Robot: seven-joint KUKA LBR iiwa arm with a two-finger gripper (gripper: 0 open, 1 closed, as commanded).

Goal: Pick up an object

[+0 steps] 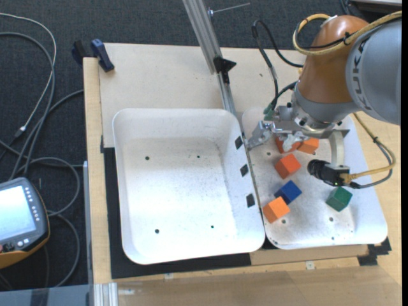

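Note:
The right bin (319,231) holds several small blocks. A red-orange block (287,165) lies near its middle, with a blue block (291,190) and an orange block (276,208) nearer the front. A green block (339,198) sits to the right. Another orange block (309,146) pokes out from under the wrist. My gripper (285,139) hangs low over the back of the right bin, just behind the red-orange block. A reddish piece (280,145) shows right beneath it. The wrist body hides how the gripper stands against that piece.
The left bin (127,132) is a wide white tray beside the right one, with black clips (244,169) along the shared wall. A metal pole (204,30) slants up from the back. A black cable plug (326,171) hangs off the arm above the blocks.

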